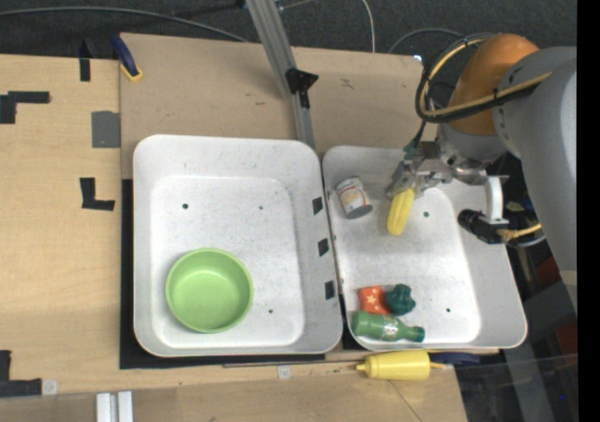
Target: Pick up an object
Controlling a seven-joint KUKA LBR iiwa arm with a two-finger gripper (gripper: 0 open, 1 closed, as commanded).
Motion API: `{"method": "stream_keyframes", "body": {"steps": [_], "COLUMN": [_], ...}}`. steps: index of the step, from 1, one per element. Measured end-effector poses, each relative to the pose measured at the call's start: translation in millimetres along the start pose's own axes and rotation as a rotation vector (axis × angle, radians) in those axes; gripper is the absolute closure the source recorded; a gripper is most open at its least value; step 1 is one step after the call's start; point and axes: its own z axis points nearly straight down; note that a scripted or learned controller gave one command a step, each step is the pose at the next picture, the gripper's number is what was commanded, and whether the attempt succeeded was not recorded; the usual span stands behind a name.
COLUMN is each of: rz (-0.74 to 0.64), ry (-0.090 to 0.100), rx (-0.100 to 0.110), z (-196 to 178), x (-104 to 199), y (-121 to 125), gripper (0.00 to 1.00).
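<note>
Between end effector point(410, 188) fingers hangs yellow corn point(400, 212).

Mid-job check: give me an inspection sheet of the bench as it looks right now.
Surface: two white bins side by side, left bin, right bin.
Job's things: yellow corn, small can, orange toy, dark green toy, green bottle, all in right bin.
Clutter: green bowl in left bin; yellow bottle on bench edge.
Gripper: gripper at the corn's top end.
Cables: black loops at wrist.
Surroundings: metal pole.
</note>
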Motion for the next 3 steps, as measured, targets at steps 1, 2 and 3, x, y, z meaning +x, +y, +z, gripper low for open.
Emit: {"method": "stream_keyframes", "body": {"steps": [1, 2, 3], "rz": [0.003, 0.002, -0.002], "ry": [0.001, 0.001, 0.003], "rx": [-0.007, -0.007, -0.003], "z": [-55.3, -108.5, -119.4], "x": [-3.8, -3.7, 43.4], "y": [-8.2, -7.4, -17.7], "gripper": [1.0, 1.0, 1.0]}}
